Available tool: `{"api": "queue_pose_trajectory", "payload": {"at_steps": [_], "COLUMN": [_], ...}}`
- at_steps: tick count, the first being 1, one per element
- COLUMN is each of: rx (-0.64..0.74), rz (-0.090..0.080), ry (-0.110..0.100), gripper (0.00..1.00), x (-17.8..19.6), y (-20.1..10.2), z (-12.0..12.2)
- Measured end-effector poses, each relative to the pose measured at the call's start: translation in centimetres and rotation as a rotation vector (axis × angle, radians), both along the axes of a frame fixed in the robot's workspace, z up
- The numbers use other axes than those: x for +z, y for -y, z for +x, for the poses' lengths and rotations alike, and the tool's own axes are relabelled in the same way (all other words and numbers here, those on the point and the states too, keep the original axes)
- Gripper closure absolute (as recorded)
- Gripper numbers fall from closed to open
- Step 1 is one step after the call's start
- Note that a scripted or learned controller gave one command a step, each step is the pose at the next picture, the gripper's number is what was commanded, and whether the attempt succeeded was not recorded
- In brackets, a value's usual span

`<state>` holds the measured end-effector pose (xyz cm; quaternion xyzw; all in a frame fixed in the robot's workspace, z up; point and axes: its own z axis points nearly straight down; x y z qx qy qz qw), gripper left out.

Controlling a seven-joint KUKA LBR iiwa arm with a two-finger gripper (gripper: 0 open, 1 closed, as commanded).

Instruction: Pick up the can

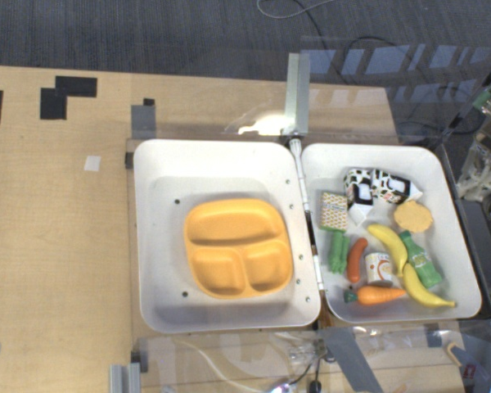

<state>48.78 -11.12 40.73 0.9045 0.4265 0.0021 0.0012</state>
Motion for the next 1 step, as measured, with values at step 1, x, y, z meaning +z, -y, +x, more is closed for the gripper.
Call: {"api": "queue_pose_trajectory", "payload": {"at_steps": [1], "rx": [0.052], "rz": [0.000], "ry": [0.000], "gripper": [1.00], "x": [-1.16], "y": [-0.36], "z": [1.61]}}
